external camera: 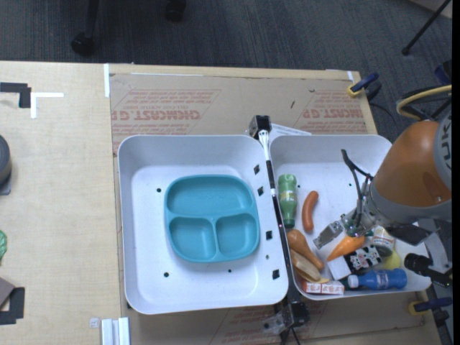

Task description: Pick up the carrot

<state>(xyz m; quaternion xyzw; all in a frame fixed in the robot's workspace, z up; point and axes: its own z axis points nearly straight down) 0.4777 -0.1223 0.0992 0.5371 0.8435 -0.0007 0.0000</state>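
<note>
The carrot is a small orange cone in the right bin, with its tip pointing to the lower left. It lies among other items near the bin's front right corner. My gripper comes in from the right and sits directly over the carrot's thick end, touching or nearly touching it. The grey wrist and orange band hide the bin's right side.
The right bin also holds a green bottle, a sausage, a hot dog in a bun, a blue bottle and a black-and-white item. A teal divided plate lies in the left bin.
</note>
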